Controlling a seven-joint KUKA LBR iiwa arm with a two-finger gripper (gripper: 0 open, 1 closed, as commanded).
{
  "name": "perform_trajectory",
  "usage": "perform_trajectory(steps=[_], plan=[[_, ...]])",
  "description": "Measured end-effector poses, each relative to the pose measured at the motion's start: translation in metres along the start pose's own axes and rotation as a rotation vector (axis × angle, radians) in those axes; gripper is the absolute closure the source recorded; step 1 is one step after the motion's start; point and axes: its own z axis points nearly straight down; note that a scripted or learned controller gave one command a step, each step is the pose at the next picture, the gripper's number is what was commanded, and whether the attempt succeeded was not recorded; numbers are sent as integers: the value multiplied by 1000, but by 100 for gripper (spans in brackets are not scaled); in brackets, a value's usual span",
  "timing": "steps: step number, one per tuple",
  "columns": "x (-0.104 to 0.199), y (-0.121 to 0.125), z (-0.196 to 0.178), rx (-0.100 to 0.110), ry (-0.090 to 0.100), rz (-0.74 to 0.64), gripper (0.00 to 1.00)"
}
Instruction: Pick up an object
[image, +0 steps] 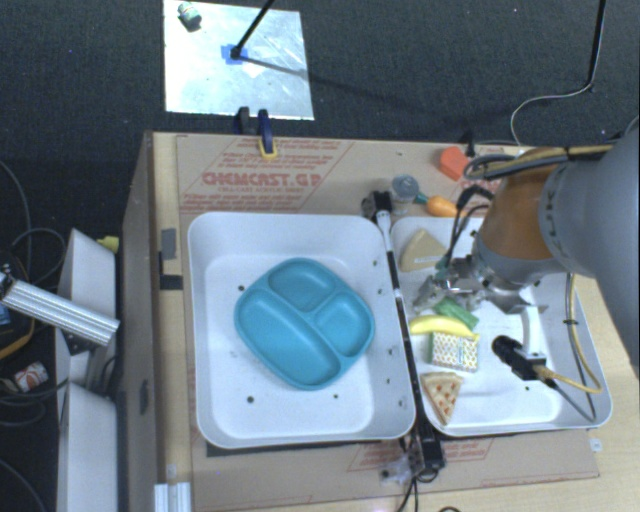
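Observation:
The right bin (560, 405) holds several toy foods: a pale cheese wedge (422, 250) at the back, a yellow banana (438, 326), a green piece (456, 312) just behind it, a checkered yellow block (455, 351) and a pizza slice (441, 393) at the front. My gripper (443, 288) is low in this bin, between the cheese wedge and the banana, right over the green piece. The grey arm with its orange band (515, 225) hides the bin's back right part.
A blue divided plate (303, 322) lies in the left bin (225, 250). Behind the bins on the cardboard lie a toy carrot (441, 207), an orange piece (452, 160) and a small grey-blue disc (404, 187). A black plug with a yellow cable (525, 360) hangs over the right bin.

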Motion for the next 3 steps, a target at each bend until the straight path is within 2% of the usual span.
perform_trajectory(steps=[1, 2, 3], plan=[[-14, 79, 0, 15, -4, -2, 0], [-18, 3, 0, 0, -1, 0, 0], [-2, -8, 0, 0, 0, -1, 0]])
